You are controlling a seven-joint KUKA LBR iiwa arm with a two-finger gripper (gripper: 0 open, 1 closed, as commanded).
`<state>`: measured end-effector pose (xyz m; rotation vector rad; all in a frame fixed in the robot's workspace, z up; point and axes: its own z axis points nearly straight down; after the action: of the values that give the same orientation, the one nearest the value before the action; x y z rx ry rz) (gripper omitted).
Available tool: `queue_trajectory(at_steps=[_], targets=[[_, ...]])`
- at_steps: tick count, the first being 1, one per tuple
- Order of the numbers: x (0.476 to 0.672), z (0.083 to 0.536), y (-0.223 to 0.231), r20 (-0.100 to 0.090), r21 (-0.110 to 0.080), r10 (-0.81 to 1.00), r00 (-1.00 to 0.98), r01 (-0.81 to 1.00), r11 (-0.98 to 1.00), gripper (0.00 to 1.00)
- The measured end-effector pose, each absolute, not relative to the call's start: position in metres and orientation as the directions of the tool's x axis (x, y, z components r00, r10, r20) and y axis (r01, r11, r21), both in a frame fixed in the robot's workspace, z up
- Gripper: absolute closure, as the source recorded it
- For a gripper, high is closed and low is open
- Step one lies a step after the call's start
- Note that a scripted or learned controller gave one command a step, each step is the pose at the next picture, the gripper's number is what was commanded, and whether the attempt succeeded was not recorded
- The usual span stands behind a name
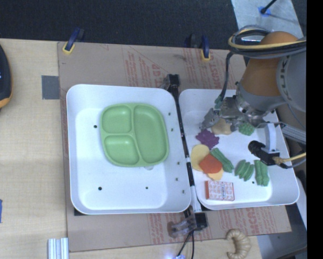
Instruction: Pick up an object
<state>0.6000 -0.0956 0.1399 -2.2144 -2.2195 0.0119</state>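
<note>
We look down at a slant on a wooden table (26, 161), partly covered by a cardboard sheet (123, 63) on which two shallow white bins sit side by side. We place everything against the right bin (288, 196).

Close against its left-hand wall, as the view shows it, sits the left bin (86, 198). It holds a pale green plate (134, 134) with three compartments, lying flat.

The grey arm (267, 74), with its orange band, reaches in over the right bin's far right corner. The tool (222, 120) hangs low over the far part of that bin, about midway between its side walls. We cannot tell whether the tool is open or closed, or whether it grips anything.

Right under the tool, in the far part of the right bin, lies a tan piece (222, 128). Just beside it, toward the bin's right wall, lies a small green piece (246, 128). Toward the bin's left wall, a little nearer to us, lies a purple piece (207, 139).

Around the bin's middle, toward its left wall, a yellow piece (198, 156) and a red piece (210, 164) overlap. A long green pod (222, 159) touches the red piece on the side facing the right wall. A second green pod (243, 169) and a third green pod (262, 173) lie side by side, closer to the right wall.

Close to the bin's near wall, a small red-patterned card (219, 190) lies flat
</note>
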Motion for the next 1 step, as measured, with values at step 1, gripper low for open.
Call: queue_trajectory(at_steps=[1], targets=[[0.5681, 0.0887, -0.0964, 0.001, -0.011, 1.0, -0.003, 1.0, 0.003, 0.0]])
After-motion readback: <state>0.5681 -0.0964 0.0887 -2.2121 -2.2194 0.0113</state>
